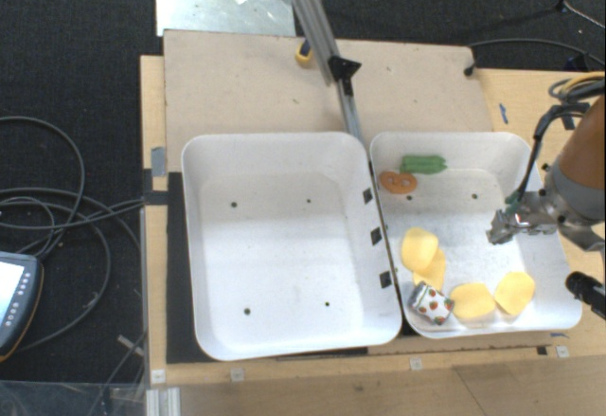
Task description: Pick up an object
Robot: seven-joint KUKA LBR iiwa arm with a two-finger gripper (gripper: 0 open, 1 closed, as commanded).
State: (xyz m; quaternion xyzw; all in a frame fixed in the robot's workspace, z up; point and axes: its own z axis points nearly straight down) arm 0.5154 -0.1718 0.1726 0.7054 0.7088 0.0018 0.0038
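The arm reaches in from the right, its hand [502,226] low over the right bin [507,151]; whether it is spread or closed cannot be told. Yellow pieces [492,296] lie just below the hand, a green object [422,164] up-left.

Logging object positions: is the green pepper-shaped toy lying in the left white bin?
No, the green pepper-shaped toy lies in the right white bin, near its far wall.

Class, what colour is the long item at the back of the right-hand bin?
Green, seen in the camera view.
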